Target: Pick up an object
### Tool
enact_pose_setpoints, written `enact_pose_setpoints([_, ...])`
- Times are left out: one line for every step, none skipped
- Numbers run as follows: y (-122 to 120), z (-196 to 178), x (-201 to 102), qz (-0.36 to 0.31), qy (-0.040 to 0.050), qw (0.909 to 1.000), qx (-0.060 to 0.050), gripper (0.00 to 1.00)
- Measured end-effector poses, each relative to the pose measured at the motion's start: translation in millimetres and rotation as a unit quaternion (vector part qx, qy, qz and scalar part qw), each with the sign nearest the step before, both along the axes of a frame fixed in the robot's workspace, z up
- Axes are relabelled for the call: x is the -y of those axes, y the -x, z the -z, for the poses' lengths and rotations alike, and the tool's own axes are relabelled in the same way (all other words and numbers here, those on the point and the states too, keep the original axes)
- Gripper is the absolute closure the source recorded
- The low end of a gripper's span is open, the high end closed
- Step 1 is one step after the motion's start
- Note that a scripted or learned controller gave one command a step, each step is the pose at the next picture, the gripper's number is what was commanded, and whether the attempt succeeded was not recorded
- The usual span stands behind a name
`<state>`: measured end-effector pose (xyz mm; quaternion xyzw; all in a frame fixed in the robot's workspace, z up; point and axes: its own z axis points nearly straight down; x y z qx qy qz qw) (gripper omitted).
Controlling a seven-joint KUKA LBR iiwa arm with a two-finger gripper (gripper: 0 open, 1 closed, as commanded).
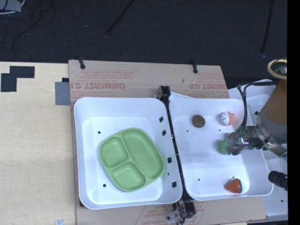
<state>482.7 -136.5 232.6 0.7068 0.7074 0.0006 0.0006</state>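
The right bin [206,182] holds several small objects. A brown round disc [198,121] lies near its back. To the right of the disc is a white and orange object [228,118]. A red and orange object [234,186] rests near the front right corner. A small green object [223,146] sits by the bin's right wall. My gripper [233,143] reaches in from the right and sits low, right against the green object's right side. The gripper's body hides part of that object.
The left bin [89,116] holds a green divided plate [131,159]. A black divider [169,139] runs between the two bins. Cardboard [140,81] lies under and behind them. The arm's cables [243,102] hang over the right bin's right edge.
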Motion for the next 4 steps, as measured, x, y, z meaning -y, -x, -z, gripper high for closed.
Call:
enact_pose_setpoints([-8, 12, -50, -0.001, -0.0015, 1.0, -0.003, 1.0])
enact_pose_setpoints([-16, 22, -100, -0.002, -0.0014, 1.0, -0.004, 1.0])
enact_pose_setpoints([-32, 20, -161, -0.002, -0.0007, 1.0, -0.002, 1.0])
enact_pose_setpoints([-40, 7, -214, -0.002, -0.0007, 1.0, -0.002, 1.0])
